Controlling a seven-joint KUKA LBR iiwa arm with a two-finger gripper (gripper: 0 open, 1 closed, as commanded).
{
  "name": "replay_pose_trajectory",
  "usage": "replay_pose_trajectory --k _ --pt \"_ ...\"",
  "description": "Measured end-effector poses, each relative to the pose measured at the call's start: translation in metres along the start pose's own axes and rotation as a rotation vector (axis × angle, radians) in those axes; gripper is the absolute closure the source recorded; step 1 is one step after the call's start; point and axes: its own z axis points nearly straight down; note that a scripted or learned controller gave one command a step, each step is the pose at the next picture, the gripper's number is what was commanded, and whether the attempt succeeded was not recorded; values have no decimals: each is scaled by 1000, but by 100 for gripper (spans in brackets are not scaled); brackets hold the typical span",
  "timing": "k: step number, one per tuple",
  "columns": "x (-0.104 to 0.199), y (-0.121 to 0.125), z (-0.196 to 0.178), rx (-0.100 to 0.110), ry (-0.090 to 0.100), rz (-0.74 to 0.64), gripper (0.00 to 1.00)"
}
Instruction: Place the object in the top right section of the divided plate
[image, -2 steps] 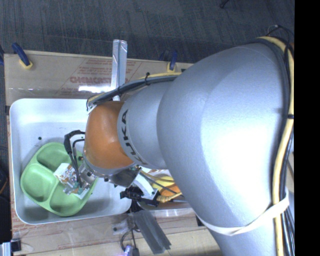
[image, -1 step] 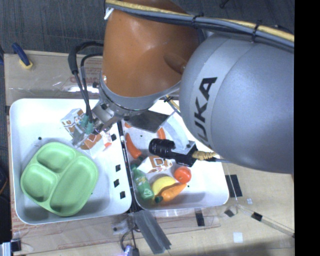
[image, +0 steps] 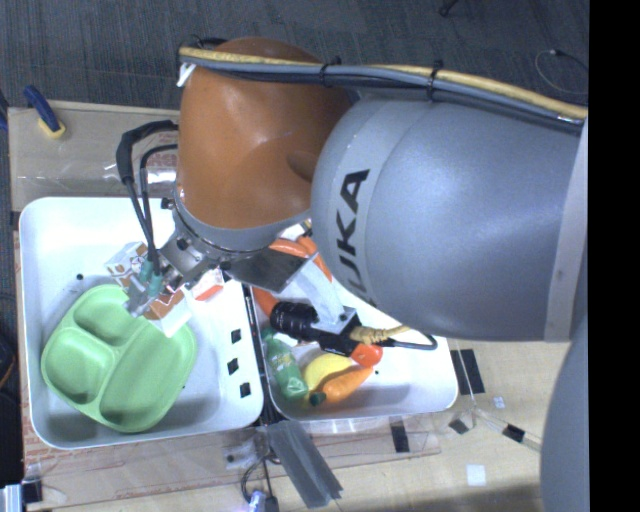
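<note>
My pincer (image: 150, 285), grip state impossible to tell, hovers at the green plate's (image: 115, 365) upper edge, left of center; nothing placed yet.

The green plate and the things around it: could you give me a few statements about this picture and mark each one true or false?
1. The green divided plate lies in the left bin. True.
2. The plate lies in the right bin. False: the right bin holds toy food, including a carrot.
3. The arm is grey with an orange band. True.
4. The plate is red. False: it is green.
5. The pincer is above the plate's upper right edge. True.
</note>
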Motion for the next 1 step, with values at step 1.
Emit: replay_pose_trajectory --k 1 --pt "-25 -18 69 0 1 125 100"
